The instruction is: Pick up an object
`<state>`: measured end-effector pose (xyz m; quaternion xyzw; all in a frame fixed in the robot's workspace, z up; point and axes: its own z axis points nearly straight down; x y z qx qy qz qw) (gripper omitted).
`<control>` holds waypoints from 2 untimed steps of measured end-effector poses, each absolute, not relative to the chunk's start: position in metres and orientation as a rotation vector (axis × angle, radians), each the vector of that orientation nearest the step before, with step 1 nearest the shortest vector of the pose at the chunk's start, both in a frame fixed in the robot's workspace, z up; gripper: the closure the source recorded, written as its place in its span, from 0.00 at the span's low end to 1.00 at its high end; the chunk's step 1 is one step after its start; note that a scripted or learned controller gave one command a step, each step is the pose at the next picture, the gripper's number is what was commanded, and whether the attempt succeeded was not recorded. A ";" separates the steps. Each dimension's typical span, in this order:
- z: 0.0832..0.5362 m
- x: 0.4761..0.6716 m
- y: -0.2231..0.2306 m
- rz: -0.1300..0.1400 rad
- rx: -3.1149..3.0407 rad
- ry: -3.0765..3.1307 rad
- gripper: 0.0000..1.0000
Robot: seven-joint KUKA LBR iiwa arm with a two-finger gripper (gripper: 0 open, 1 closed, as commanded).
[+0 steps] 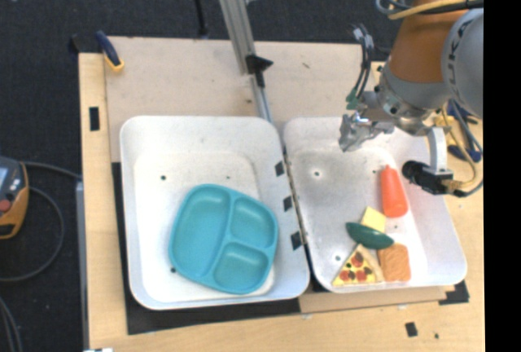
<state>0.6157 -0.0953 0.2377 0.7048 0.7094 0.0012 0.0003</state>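
While the gripper (356,133) hangs at about one o'clock over the right bin (326,204), nothing sits between its fingers; whether they are spread or pressed together cannot be told. The carrot (393,191), pizza slice (356,269) and other toy food lie near four o'clock, untouched, so the pick looks not yet begun.

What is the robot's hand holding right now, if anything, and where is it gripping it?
Nothing. The hand sits over the far end of the right bin with no object in it; the carrot and the other toy foods lie apart from it, nearer the camera.
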 end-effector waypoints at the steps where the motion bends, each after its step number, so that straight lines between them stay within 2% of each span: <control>1: 0.246 0.609 -0.051 0.002 2.215 2.228 1.00; 2: 0.235 0.602 0.002 0.001 2.214 2.230 1.00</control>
